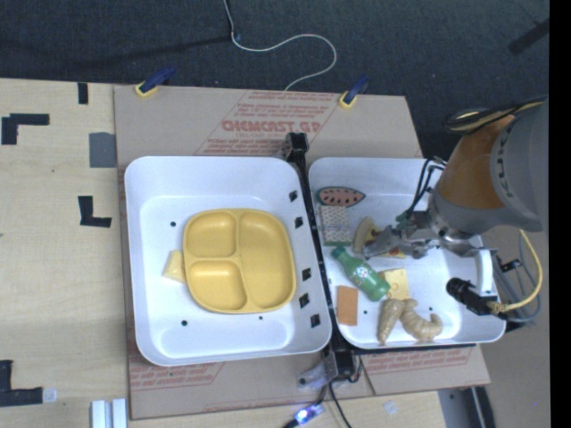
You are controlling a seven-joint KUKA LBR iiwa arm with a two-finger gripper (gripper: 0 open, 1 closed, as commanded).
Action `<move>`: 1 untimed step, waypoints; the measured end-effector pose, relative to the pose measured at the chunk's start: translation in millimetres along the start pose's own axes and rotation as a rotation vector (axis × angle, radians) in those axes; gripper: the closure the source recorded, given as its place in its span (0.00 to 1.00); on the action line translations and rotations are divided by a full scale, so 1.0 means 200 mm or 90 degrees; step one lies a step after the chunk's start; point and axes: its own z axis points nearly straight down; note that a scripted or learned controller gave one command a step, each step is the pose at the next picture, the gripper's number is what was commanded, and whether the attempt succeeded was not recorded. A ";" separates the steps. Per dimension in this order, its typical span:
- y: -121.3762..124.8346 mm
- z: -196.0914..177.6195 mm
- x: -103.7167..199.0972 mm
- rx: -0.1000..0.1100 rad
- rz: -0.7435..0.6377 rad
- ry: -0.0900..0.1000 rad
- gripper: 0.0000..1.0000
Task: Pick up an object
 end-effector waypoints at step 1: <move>0.01 -0.07 0.00 -0.002 -0.001 0.000 1.00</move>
